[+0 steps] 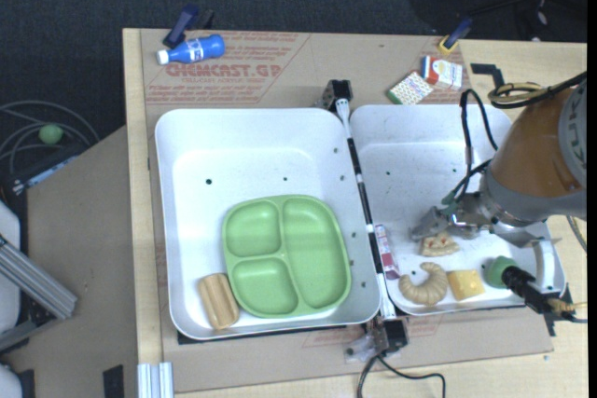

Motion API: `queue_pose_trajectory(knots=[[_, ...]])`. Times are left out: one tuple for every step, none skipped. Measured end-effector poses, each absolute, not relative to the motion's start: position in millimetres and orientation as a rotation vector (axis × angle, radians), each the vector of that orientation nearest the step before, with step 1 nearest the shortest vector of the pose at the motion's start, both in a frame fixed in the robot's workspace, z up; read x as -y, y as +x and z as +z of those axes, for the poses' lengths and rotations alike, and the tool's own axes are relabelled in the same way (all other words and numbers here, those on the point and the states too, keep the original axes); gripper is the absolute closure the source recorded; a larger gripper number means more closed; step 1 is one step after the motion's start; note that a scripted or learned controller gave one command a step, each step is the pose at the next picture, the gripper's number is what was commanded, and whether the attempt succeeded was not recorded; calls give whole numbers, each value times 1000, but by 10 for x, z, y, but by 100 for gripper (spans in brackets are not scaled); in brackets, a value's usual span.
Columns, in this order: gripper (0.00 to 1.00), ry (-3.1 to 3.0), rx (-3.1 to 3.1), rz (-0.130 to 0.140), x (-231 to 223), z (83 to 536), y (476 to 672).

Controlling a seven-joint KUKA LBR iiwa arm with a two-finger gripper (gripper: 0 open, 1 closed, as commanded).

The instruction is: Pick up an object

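Pretty even overhead light, honestly; the white bins [252, 144] come out bright, nearly washed out; soft shadows only, close around them; carpet beyond them goes dark and grainy; whole frame slightly soft.

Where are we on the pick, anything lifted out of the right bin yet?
Nothing looks lifted. The gripper is down in the right bin, just above the small tan pastry piece; whether it has it, I cannot tell. The croissant and yellow block lie on the bin floor. The grasp and lift remain.
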State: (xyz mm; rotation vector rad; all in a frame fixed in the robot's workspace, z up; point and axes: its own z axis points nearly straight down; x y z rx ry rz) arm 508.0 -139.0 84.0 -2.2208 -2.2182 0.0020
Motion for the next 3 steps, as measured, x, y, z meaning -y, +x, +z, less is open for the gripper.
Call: queue_pose_trajectory(knots=[[100,-2223,2219,0,1386,940,5086],[100,-2220,2224,-3,778,1851,5198],[100,-2219,2223,-1,200,2330,4879]])
